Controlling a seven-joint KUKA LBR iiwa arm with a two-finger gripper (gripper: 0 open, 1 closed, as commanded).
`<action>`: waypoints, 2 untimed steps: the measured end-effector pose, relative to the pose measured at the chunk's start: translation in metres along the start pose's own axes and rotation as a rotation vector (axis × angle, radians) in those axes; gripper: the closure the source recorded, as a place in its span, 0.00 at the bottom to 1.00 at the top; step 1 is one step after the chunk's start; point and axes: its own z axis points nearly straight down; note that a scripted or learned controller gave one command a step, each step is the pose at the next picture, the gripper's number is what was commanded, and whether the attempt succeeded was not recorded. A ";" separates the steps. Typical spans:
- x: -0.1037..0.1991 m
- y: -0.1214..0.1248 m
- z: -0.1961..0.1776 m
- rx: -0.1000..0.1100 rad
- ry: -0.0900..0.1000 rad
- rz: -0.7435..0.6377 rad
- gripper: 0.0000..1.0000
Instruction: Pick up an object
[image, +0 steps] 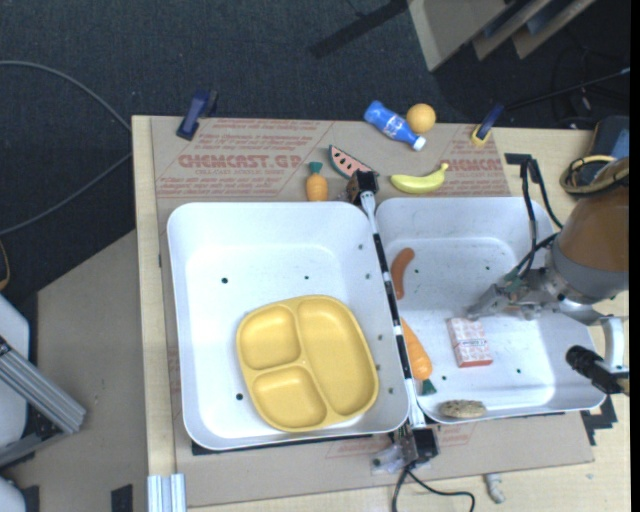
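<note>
- Worktop (250, 150): cardboard-faced surface with red printed lettering, carrying two shallow white bins side by side.
- Left bin (200, 260): well to the left of the claw; holds the yellow divided plate.
- Right bin (450, 225): the one the claw hangs over.
- Arm (595, 250): grey with an orange band, entering from the right above the right bin.
- Yellow divided plate (305, 362): three compartments, lying flat in the left bin, far left of the claw and lower in view.
- Claw (490, 303): low over the right bin's middle; whether it is spread or pressed together cannot be told, and nothing is seen in it.
- Small box (469, 341): white with red print, flat on the bin floor just below the claw.
- Carrot (415, 352): orange, against the right bin's left wall, left of the claw.
- Sausage (401, 270): reddish-brown, left of the claw and slightly above it.
- Brownish lump (461, 408): at the bin's front edge, below the claw.
- Banana (418, 180), blue bottle (392, 124), orange fruit (421, 117), watermelon slice (345, 160): on the worktop beyond the bins, above and left of the claw.
</note>
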 end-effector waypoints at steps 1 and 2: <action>-0.026 0.075 0.004 0.009 0.011 -0.006 0.00; -0.029 0.075 -0.006 0.007 0.004 -0.004 1.00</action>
